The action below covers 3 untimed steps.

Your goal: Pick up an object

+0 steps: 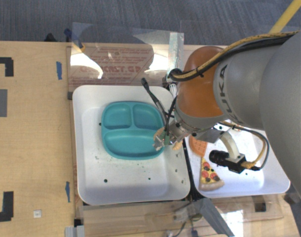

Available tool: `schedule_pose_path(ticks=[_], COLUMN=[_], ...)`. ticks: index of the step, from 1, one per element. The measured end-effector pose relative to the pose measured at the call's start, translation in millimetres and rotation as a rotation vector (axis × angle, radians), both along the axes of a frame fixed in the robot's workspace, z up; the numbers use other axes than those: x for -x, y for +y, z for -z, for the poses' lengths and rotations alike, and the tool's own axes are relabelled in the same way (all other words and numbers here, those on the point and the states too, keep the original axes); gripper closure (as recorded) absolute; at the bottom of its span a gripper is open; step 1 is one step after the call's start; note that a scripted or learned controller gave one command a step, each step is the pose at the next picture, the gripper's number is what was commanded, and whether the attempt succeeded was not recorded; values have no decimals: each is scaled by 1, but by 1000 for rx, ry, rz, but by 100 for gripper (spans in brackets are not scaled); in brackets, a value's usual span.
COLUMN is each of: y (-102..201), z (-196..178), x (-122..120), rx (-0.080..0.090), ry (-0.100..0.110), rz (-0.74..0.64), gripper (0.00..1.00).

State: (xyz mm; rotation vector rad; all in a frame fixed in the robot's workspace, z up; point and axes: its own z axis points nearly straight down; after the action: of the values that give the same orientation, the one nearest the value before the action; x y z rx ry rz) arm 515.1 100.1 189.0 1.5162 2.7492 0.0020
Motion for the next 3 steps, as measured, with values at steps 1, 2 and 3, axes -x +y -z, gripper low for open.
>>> schedule_pose_path(ticks=[1, 2, 3], y=[73, 93, 115], z=[10, 23, 10], x=[34, 37, 37], rx=[-1, 2, 1], ry=[6, 5, 4], rz=[373, 664, 1120], gripper=[100, 100, 100])
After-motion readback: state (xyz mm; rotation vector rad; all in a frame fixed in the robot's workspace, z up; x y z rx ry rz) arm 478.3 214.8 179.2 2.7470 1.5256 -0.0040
